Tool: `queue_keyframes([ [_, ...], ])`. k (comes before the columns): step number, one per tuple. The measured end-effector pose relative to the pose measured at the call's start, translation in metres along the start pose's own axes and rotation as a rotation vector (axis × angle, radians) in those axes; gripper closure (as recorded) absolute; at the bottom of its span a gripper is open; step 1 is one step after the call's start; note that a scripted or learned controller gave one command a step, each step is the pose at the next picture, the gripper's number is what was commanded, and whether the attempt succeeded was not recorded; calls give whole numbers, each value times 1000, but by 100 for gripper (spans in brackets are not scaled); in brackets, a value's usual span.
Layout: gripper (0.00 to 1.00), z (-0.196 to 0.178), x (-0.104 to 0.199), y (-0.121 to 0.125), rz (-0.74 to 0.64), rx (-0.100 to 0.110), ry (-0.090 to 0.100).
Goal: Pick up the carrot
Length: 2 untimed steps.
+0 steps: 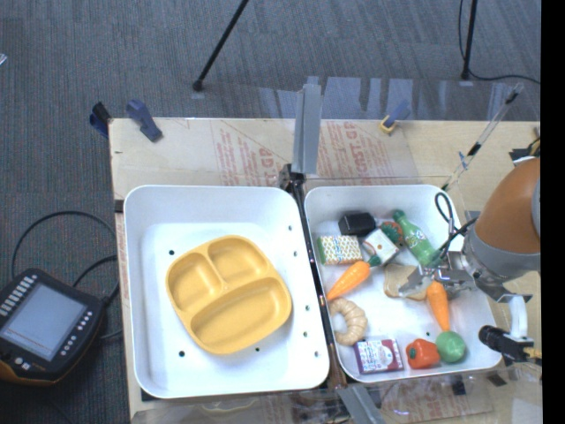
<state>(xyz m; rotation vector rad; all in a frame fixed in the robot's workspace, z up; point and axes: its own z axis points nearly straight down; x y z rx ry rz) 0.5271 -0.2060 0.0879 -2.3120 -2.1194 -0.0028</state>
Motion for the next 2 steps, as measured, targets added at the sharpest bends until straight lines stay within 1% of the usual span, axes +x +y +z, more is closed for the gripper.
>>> queue_keyframes([
  [1, 100, -8, -1, 0, 3, 2, 3],
  [2, 100, -137, 35, -10, 178, -3, -5],
])
